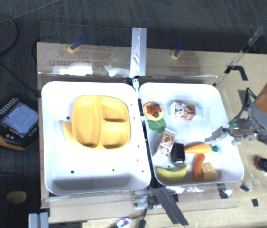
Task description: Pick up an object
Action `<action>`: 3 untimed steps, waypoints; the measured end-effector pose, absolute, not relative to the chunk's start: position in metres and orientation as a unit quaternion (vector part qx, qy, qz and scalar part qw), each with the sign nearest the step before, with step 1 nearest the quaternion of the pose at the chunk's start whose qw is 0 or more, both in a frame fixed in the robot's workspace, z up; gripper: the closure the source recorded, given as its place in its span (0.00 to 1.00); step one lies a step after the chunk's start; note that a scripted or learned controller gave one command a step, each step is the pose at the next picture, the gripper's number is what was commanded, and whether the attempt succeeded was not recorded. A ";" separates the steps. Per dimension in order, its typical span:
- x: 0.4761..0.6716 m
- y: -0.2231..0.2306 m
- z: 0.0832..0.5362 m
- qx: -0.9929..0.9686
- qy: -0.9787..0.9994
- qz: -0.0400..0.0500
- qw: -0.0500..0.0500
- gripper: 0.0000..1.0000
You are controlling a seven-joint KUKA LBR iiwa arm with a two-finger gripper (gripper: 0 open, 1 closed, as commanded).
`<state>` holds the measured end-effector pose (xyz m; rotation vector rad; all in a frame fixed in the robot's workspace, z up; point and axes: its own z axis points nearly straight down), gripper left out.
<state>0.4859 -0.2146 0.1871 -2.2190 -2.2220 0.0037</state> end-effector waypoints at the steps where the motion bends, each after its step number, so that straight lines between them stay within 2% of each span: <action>1: 0.534 -0.161 0.094 -0.644 -0.765 0.000 0.000 0.00; 2: 0.534 -0.160 0.103 -0.644 -0.765 -0.001 0.001 1.00; 3: 0.526 -0.131 0.124 -0.630 -0.776 0.000 0.002 1.00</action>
